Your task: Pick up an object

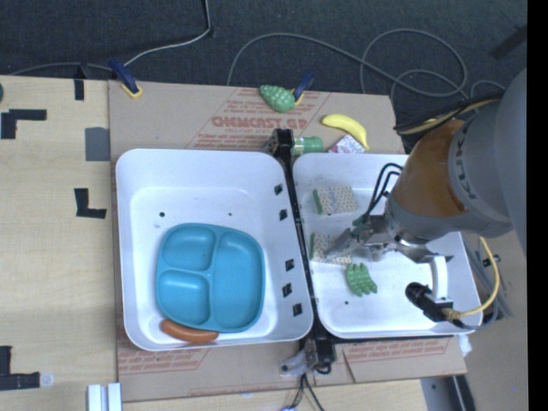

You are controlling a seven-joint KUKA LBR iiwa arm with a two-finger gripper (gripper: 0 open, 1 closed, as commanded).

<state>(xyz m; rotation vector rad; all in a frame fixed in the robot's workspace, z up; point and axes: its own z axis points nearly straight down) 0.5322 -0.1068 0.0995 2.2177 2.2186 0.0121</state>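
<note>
Gripper (358, 235) sits low in the right bin (445, 319), jaw state indiscernible. Green toy (360, 278) lies just beside it, apart. Blue plate (210, 276) occupies the left bin (137, 195).

Reading "CHEMCAST GP" in red capitals, printed slantwise on the brown cardboard sheet (231, 118) lying under the two white bins, just behind the left bin (137, 174). Showing more red print along the cardboard's front edge below the bins, too small and blurred for reading. Finding no other legible words, numbers or labels anywhere else.
</note>
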